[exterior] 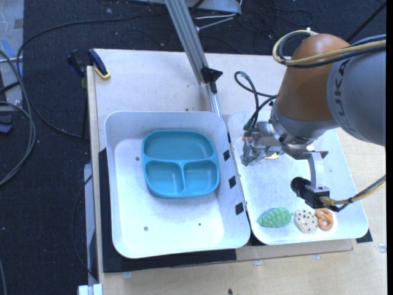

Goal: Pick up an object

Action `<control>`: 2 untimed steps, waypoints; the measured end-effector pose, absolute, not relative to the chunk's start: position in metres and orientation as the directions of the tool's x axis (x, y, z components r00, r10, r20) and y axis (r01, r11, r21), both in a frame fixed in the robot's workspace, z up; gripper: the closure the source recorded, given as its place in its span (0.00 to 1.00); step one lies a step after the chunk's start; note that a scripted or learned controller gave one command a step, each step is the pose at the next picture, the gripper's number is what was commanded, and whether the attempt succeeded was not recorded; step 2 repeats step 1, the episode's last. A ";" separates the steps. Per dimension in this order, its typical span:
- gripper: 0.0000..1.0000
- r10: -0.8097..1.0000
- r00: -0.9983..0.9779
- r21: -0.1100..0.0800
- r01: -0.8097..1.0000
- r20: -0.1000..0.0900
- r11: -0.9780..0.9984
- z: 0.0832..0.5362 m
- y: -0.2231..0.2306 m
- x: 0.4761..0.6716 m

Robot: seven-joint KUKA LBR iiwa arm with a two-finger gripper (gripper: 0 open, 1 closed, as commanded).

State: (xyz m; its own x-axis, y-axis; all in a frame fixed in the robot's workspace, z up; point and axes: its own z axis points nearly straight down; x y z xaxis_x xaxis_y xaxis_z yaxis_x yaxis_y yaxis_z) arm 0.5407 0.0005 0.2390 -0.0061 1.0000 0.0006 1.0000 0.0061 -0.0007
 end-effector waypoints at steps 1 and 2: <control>1.00 1.000 -0.008 0.001 1.000 0.001 0.008 0.246 0.058 0.547; 1.00 1.000 -0.008 0.001 1.000 0.001 0.008 0.246 0.058 0.547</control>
